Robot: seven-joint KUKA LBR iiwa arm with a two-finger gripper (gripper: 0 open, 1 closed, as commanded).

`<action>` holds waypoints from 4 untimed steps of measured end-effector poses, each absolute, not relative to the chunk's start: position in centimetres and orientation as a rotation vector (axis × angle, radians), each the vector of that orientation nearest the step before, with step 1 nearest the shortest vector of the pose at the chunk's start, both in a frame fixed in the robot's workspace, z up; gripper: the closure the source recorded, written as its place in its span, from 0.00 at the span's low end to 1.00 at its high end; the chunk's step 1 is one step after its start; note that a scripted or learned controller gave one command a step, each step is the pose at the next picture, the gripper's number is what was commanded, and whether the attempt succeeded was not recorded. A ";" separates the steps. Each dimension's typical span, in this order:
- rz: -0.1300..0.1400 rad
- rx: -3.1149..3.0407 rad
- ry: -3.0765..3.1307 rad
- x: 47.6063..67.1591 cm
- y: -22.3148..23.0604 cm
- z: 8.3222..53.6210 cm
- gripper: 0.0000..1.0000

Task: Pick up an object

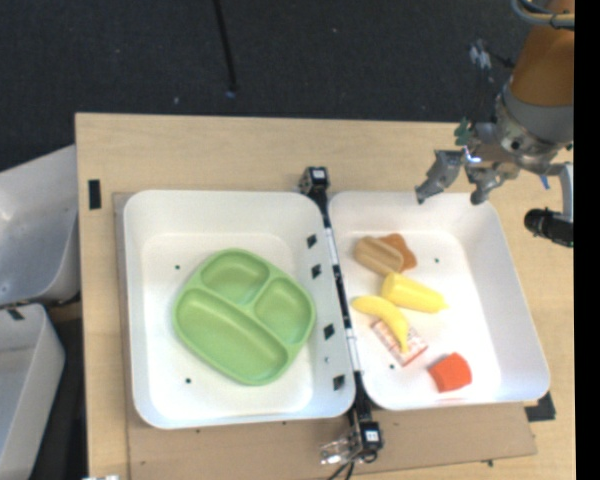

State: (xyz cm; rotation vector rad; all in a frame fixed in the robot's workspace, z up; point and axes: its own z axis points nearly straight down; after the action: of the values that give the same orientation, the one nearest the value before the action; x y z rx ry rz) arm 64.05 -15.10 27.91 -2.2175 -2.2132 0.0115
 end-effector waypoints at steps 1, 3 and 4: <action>-0.002 -2.223 -2.223 64.2 -15.1 28.7 0.00; 0.006 -2.223 -2.218 63.1 -16.3 19.4 0.00; 0.005 -2.224 -2.218 62.4 -16.9 13.6 0.00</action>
State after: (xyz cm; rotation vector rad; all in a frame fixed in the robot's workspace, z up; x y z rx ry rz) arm 62.36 -16.86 13.61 -2.2244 -2.2179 0.0052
